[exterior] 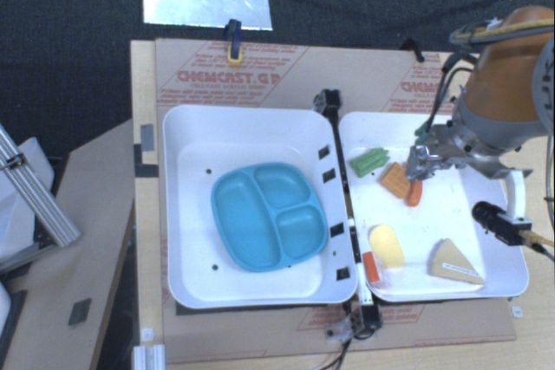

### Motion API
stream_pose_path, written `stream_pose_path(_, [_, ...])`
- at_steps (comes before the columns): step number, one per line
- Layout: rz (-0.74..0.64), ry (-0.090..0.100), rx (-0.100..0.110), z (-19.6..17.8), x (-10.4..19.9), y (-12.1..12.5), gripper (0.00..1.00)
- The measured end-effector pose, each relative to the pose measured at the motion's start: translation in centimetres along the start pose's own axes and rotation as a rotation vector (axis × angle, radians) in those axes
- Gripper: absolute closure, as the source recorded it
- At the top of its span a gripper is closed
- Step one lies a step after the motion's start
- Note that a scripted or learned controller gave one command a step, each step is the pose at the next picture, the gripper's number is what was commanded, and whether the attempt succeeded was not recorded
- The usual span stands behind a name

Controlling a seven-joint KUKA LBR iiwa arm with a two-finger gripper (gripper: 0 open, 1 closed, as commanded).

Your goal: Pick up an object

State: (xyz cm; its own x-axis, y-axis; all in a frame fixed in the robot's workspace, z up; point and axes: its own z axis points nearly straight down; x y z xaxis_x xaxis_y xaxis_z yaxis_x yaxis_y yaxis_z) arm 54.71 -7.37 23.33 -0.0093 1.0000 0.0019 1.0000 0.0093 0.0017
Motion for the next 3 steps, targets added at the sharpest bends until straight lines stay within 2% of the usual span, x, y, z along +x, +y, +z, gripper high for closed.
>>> stream_pose_path(1, [-0.001,0.0,-0.001,-0.6,5.0,-0.1,1.0])
stream_pose_path(2, [0.0,-0.001,0.002,-0.1,9.6,-2.0,1.0])
stream_pose_path(3, [-0.001,0.001,0.001,-0.5,14.8,-2.2,1.0])
